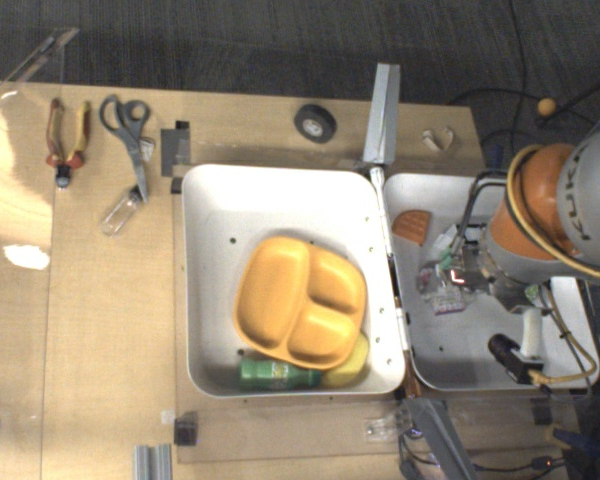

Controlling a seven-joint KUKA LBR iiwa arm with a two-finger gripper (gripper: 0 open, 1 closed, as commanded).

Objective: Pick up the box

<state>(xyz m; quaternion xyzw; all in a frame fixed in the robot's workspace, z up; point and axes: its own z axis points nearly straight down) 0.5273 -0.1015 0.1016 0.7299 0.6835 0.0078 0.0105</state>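
The tool (pixel 462 272) is seen low over the right bin (pixel 450 364), in the half of that bin nearest the partition between the two bins. The grey arm (pixel 585 193) with its orange band is carried in behind it from the view's right. Whether the tool is open or closed cannot be told, since it is crowded by the wrist and cabling.

Just beside the tool, toward the near rim and slightly toward the partition, a small pale thing with pink and green print is seen on the bin floor. It is taken to be the box (pixel 445 301). Whether it is touched by the tool cannot be told, and it is not seen to be gripped.

An orange wedge (pixel 412 227) lies near the tool, on its far side and toward the partition.

Well apart from the tool, across the partition, the left bin (pixel 220 208) is occupied by a yellow divided tray (pixel 302 300). A green bottle (pixel 272 372) and a yellow-green fruit (pixel 351 362) are partly covered by the tray's near edge.

Farther still from the tool, beyond the left bin, scissors (pixel 130 136) and pliers (pixel 66 140) are laid on the desk (pixel 100 348). A roll of black tape (pixel 315 123) rests past the left bin's far rim.
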